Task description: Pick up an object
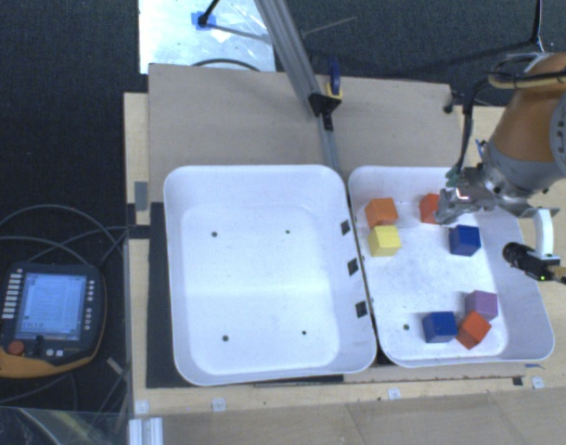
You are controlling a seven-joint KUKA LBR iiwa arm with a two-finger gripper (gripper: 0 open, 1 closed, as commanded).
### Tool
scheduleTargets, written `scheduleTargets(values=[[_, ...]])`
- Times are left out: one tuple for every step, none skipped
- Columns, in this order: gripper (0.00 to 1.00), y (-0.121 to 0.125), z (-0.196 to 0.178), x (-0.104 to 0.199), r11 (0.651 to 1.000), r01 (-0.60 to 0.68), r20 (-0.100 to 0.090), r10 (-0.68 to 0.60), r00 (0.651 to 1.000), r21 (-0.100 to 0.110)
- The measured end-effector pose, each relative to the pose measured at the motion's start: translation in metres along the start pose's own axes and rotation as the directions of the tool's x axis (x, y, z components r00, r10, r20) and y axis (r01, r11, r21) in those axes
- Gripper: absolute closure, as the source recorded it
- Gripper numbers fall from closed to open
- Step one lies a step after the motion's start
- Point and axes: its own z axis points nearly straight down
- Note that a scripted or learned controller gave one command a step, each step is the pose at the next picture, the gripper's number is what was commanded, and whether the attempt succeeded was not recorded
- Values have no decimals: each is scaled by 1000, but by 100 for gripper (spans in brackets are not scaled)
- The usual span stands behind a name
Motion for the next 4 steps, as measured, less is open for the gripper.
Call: scheduleTargets(values=[[100,2,-38,0,1000,1,0,-1,1000,1],[100,20,-35,51,1000,6,-3,-6,1000,3],[100,30,-30,102,1000,6,-4,-6,1000,5],[100,38,-37,165,1000,8,-5,-8,1000,4]])
